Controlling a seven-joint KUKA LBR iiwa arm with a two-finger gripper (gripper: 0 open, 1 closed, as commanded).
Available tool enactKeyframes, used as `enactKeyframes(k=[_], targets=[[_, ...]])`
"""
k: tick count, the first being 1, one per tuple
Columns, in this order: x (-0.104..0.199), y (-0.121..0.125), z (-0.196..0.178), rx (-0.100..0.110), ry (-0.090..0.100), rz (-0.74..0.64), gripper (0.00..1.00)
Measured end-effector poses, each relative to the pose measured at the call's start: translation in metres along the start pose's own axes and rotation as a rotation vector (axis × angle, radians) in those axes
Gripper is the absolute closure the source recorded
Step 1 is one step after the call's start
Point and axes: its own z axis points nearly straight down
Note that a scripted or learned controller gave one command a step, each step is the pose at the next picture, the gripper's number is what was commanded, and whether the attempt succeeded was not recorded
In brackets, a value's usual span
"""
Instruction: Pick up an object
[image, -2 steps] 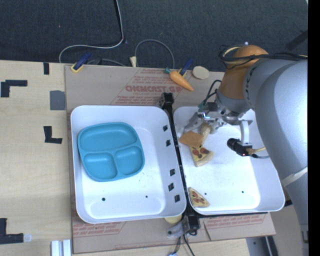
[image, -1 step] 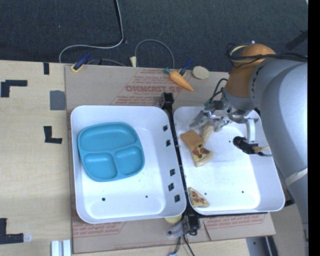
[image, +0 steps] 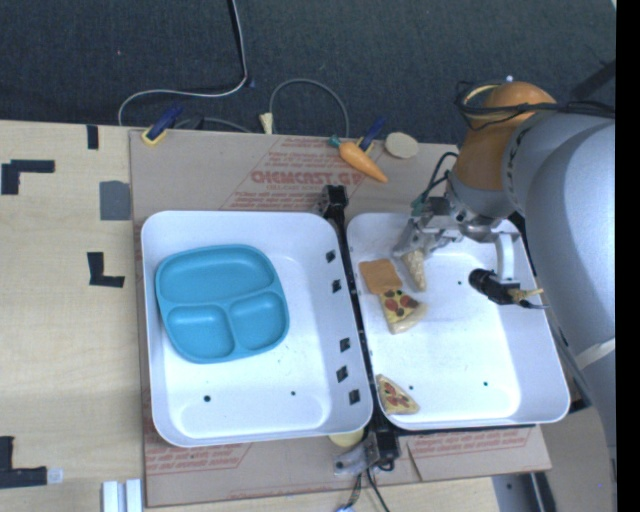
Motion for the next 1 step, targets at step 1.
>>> enactKeyframes(k=[1], targets=[[0.0424, -0.0728, -0.0284, 0.010, 0.005, 0.002, 1.00]])
